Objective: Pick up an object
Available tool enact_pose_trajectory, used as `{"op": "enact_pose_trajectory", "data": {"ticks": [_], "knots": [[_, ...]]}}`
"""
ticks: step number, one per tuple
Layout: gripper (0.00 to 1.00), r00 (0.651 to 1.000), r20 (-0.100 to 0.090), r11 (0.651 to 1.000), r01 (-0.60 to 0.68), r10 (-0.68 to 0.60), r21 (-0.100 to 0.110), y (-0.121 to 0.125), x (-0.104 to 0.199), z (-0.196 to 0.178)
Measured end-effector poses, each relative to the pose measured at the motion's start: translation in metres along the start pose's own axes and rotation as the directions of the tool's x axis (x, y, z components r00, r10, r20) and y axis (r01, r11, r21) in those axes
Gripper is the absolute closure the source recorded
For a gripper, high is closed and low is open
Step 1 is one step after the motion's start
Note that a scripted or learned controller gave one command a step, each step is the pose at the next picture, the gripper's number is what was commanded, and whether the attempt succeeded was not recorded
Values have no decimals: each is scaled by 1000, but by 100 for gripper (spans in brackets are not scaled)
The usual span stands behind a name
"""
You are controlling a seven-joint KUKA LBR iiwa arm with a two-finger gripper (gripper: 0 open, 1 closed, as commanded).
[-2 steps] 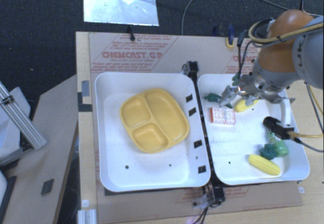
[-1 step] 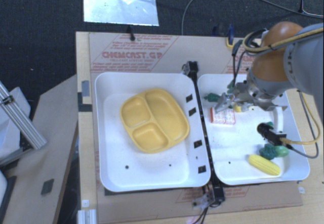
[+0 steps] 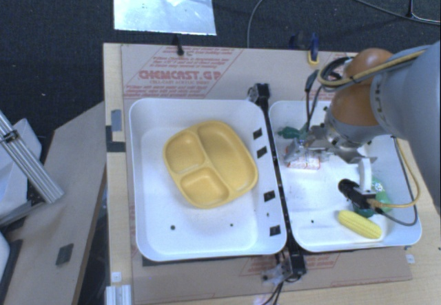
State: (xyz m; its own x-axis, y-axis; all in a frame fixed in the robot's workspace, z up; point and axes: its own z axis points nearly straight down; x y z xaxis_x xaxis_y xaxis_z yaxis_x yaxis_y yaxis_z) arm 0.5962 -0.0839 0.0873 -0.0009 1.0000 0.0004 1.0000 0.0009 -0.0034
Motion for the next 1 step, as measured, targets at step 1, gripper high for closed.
{"op": "enact_pose_trajectory", "data": {"ticks": [1], "knots": [[100, 1000, 1, 1000, 0, 0, -5, 1, 0, -13]]}}
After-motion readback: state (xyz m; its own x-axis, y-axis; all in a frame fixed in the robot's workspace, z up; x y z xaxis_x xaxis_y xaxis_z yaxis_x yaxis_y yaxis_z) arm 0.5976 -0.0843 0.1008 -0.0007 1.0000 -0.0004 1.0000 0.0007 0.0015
